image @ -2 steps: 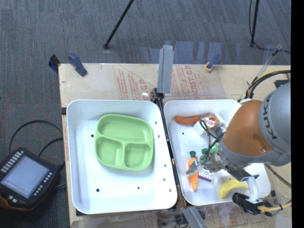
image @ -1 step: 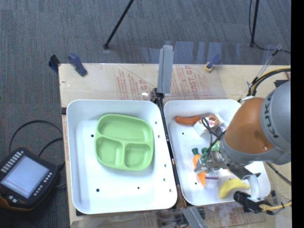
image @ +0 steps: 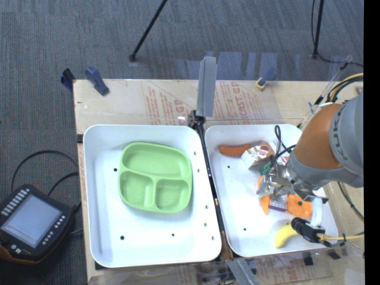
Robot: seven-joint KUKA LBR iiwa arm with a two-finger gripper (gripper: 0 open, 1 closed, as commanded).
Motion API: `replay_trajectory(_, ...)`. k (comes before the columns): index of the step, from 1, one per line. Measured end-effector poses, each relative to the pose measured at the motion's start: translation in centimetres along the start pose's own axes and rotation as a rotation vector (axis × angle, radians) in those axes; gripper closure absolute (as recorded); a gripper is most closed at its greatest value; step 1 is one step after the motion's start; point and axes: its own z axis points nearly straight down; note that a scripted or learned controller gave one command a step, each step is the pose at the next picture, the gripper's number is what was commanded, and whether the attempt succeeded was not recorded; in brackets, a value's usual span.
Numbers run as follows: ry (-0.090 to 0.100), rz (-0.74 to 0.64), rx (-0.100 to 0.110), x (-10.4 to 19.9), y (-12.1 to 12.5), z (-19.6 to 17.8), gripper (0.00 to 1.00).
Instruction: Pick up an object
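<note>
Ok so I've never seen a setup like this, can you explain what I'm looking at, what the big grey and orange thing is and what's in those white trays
This is one camera fixed above a workbench, looking down at a slant. The grey and orange thing is a robot arm reaching in from the right; its job is to pick up an object. At its end is a two-finger gripper, lowered into the right white bin. That bin holds a small pile of toy food: an orange sausage-like piece, a banana, a crinkly packet and some orange pieces. The left bin holds a green divided plate. I can't tell whether the gripper has hold of anything. The device at lower left is a handheld control screen.
</note>
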Motion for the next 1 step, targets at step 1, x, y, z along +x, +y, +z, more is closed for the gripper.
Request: replay_trajectory(1,-0.005,-0.007,0.015,1.67,2.49,-11.86,1.0)
